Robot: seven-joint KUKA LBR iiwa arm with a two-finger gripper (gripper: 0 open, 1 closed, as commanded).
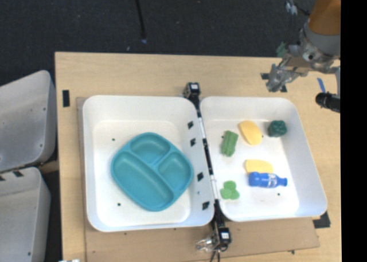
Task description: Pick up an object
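The right bin (pixel 298 140) holds several small objects: a dark green lump (pixel 277 128) at the back right, a yellow piece (pixel 250 132), a green block (pixel 229 143), a second yellow piece (pixel 258 165), a blue bottle (pixel 265 180) lying on its side, and a green clover-shaped piece (pixel 229 190). My gripper (pixel 277 78) hangs above the bench just behind the right bin's far rim, well apart from all of them. Nothing shows between its fingers.
The left bin (pixel 92 140) holds a teal divided plate (pixel 151 170). A black clamp strip (pixel 200 140) runs between the two bins. The arm's orange band (pixel 325 11) sits at the upper right. Grey panels (pixel 26 117) stand left of the bench.
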